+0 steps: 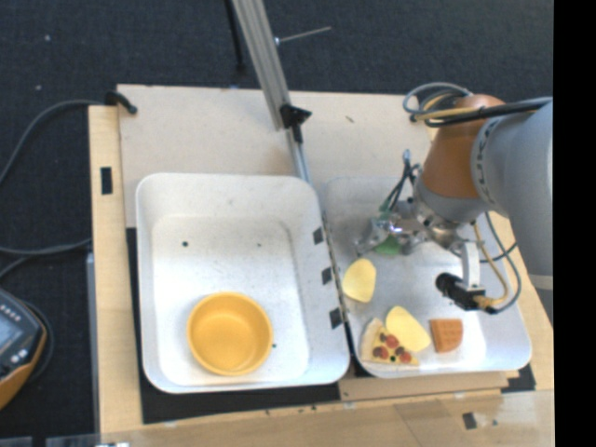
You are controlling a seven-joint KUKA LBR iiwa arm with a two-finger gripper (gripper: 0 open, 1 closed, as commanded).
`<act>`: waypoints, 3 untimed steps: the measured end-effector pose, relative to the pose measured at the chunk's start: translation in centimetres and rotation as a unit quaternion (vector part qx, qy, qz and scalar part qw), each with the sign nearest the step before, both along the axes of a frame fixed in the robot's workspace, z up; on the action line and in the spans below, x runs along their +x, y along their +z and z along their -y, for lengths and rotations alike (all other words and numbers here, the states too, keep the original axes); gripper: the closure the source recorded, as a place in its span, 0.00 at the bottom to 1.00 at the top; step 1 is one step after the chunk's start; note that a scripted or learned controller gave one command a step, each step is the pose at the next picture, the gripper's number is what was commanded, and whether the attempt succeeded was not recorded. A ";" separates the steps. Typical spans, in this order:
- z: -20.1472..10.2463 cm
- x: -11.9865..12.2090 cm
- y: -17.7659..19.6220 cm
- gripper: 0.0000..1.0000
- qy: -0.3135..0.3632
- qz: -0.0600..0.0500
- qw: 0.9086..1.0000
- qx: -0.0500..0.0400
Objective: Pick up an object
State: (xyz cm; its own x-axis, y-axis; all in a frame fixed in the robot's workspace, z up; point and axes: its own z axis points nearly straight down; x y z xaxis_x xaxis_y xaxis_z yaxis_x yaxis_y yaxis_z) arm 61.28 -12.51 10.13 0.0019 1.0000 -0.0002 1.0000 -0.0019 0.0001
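Camera view shows the gripper [391, 236] low in the right bin [507, 352] over a green object [386, 243]; its state cannot be told. The grasp could miss, since that object sits close against the bin's upper left wall.

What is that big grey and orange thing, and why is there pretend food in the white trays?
That grey and orange thing is a robot arm. It reaches in from the right side of the picture. The camera sits above the bench and looks down at a slant. At the arm's end is its gripper, the part that grabs. It is low over the right tray, near something green. I cannot tell if it holds anything. In that tray lie a pale yellow piece, a yellow wedge, a pizza slice and an orange block. The left tray has a yellow bowl. The robot's job is to pick something up.
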 end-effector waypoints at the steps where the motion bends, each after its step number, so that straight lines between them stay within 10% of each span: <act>1: 0.1 0.1 1.1 1.00 -0.002 0.001 1.000 0.000; 3: 0.2 0.7 11.6 1.00 0.002 0.003 1.000 -0.001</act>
State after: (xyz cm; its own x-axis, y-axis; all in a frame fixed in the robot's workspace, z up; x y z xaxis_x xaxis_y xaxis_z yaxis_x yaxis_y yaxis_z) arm 61.98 -12.68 21.74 -0.0024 1.0000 -0.0013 1.0000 0.0024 0.0062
